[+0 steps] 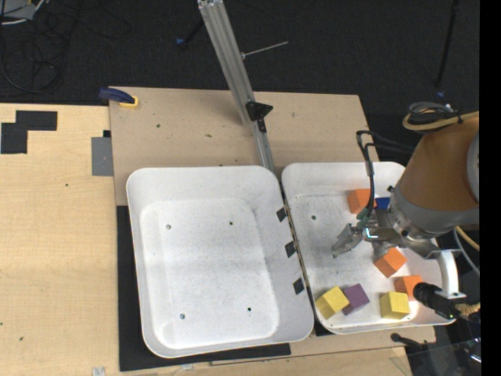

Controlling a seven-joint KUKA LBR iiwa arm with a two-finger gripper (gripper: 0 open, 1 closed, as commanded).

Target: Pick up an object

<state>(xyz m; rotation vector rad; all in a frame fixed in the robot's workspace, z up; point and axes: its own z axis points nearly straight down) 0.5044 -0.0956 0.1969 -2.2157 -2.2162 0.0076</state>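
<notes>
A yellow-tipped clamp (119, 96) is lying at the bench's far left corner, well to the left of the right bin (313, 186). A slanted aluminium rail (232, 65) is leaning down toward the seam where the left bin (156, 190) is touching the right bin. Inside the right bin, the gripper (354, 238) is being held low over the floor, its fingers spread wide with nothing between them. An orange block (358, 200) is lying just behind it and another orange cube (390, 262) just beside it to the right. Along the near wall, a yellow cube (332, 300), a purple cube (356, 296) and a second yellow cube (394, 305) are sitting.
</notes>
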